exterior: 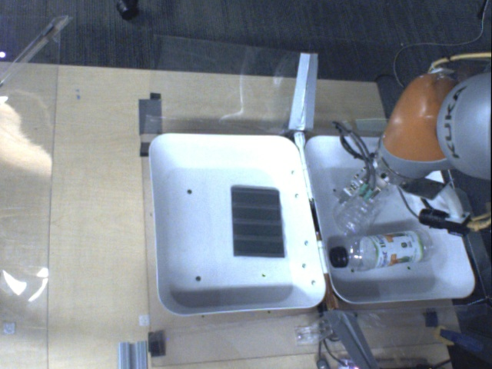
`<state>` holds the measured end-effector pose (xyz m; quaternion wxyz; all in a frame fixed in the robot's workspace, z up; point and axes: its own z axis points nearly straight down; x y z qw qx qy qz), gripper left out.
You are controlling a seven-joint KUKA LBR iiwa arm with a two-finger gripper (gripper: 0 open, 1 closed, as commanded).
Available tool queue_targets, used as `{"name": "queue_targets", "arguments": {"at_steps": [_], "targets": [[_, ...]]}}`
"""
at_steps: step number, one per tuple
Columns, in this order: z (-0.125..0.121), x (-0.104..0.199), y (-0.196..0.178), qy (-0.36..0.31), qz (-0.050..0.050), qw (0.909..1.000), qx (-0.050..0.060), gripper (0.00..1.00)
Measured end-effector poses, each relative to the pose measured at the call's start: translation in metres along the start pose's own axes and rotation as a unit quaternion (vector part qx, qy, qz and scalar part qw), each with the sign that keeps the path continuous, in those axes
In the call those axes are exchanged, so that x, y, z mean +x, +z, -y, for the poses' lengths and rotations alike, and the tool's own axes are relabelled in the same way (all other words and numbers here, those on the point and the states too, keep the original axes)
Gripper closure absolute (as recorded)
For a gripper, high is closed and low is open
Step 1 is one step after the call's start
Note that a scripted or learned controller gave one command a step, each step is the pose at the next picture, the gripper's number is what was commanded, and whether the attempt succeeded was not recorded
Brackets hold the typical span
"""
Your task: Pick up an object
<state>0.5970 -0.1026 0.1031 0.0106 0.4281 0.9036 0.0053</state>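
Clearly, the bottle point(378, 251) lay on its side in the right bin point(461, 279), near the front wall of this bin, with its black cap turned toward the left bin point(173, 206). Just behind the bottle — further from that front wall — the gripper point(364, 188) hung low over the bin floor, under the orange band of the arm point(430, 125). How far the gripper was open, I cannot tell — something clear and blurred showed below it. A dark ribbed pad point(257, 221) sat in the left bin.
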Motion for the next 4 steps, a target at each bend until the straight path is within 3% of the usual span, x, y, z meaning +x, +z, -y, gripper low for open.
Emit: {"name": "queue_targets", "arguments": {"at_steps": [1,2,4], "targets": [[0.000,0.000,0.000,0.000,0.000,1.0000,0.000,0.00],[-0.038,-0.014,0.015,0.027,-0.003,0.9996,0.005,0.00],[0.080,0.017,-0.067,0.104,-0.004,0.9946,0.007,0.00]]}}
